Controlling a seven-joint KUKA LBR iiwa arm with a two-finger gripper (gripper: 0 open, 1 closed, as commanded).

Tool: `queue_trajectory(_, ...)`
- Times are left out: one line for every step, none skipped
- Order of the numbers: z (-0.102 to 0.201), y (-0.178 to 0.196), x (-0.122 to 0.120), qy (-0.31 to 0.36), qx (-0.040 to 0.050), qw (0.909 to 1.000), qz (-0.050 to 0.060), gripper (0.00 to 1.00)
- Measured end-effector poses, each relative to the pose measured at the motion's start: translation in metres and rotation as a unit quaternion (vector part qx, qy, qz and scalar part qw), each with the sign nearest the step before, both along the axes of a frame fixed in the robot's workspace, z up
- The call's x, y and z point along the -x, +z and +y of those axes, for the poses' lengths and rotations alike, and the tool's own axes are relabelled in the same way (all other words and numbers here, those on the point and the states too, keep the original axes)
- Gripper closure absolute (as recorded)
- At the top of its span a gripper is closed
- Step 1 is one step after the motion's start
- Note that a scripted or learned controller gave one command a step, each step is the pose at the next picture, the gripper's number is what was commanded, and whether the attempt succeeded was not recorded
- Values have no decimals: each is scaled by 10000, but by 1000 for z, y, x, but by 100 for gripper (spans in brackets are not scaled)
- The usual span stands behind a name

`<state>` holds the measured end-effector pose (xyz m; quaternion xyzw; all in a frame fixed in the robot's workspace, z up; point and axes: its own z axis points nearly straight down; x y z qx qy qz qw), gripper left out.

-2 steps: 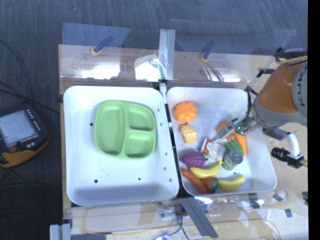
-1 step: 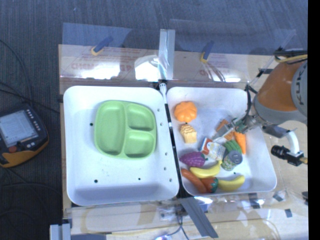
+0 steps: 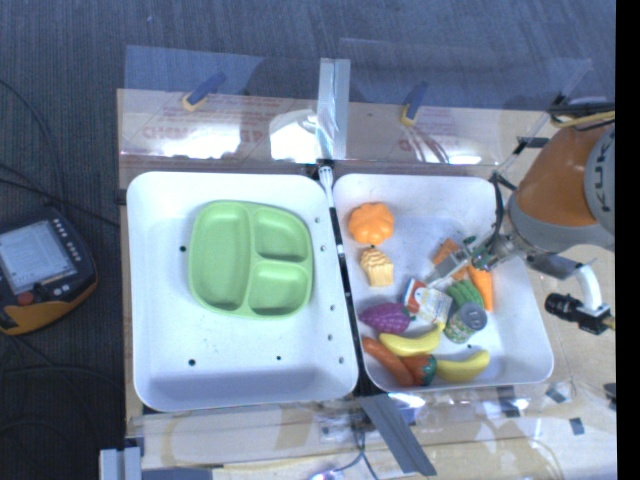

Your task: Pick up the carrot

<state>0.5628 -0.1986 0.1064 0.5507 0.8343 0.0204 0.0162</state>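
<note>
The carrot is a short orange piece with a green leafy end. It lies at the right side of the right bin, among other toy foods. My gripper reaches in from the right and hangs just above and to the left of the carrot, close over the pile. A small orange bit shows by the gripper tip, and I cannot tell what it is. Nothing is visibly lifted.
Around the carrot lie a can, a white-and-red packet, a purple eggplant, two bananas and a long red-orange vegetable. An orange fruit and a corn piece sit further left. The left bin holds a green divided plate.
</note>
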Motion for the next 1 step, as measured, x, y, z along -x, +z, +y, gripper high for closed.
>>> queue_trajectory(0,0,-1,68,5,10000,7,0)
